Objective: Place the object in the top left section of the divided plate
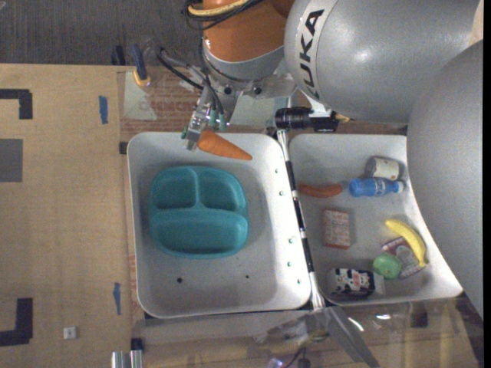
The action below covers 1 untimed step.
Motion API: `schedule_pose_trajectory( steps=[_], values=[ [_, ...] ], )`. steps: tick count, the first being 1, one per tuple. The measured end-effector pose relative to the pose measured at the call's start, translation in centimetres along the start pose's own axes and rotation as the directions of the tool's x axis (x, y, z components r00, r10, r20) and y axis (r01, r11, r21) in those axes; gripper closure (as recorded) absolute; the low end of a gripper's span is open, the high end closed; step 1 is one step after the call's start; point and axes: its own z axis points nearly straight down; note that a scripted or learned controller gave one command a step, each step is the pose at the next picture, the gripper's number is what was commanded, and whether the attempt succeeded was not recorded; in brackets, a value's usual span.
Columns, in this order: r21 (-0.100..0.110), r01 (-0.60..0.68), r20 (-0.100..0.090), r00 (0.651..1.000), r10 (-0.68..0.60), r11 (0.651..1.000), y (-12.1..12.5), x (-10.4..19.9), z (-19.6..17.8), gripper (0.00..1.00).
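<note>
An orange carrot [225, 147] hangs at a slant over the back edge of the left bin [153, 282], its tip pointing right. My gripper [199, 132] reaches down from the orange wrist band and is shut on the carrot's blunt left end. The teal divided plate [198, 232] lies in the left bin, just in front of the carrot. It has two small sections at the back and one wide section at the front. The carrot sits just beyond the plate's back rim, nearer the right small section.
The right bin [437, 282] holds a sausage [321, 190], a blue bottle [376, 186], a can [382, 167], a brown packet [336, 228], a banana [407, 240], a green ball [387, 265] and a black-and-white carton [354, 282]. The arm's grey bulk overhangs the right bin.
</note>
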Motion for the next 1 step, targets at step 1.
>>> schedule_pose_trajectory(
  steps=[1],
  values=[
    [-0.004,0.002,0.005,1.0,-0.002,1.0,0.17,-0.13,-0.98,1.0]
  ],
)
